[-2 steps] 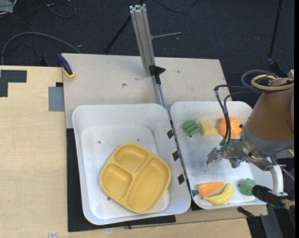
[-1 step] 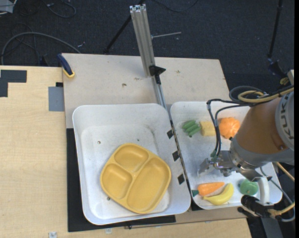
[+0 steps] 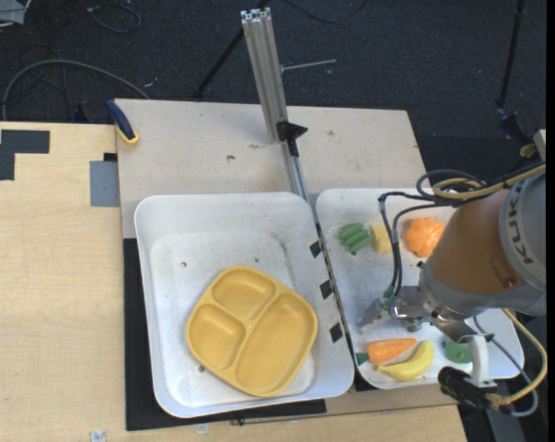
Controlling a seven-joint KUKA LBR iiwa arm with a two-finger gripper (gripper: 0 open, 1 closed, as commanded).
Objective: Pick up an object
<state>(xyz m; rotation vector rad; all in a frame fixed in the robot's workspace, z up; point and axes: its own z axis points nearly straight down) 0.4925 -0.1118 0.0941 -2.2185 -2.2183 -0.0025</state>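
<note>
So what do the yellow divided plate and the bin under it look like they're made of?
The yellow divided plate looks like moulded plastic: uniform colour, rounded compartment ridges, a dull sheen. The left bin looks like thin white plastic with a matte, slightly scuffed surface and rounded corners, though the view leaves that open.

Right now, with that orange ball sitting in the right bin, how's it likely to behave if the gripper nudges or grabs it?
The orange ball looks round and smooth, so a nudge would probably send it rolling toward the bin wall. Its curved sides may slip out of a two-finger pinch unless gripped across the middle. It looks like toy food, so likely light.
</note>
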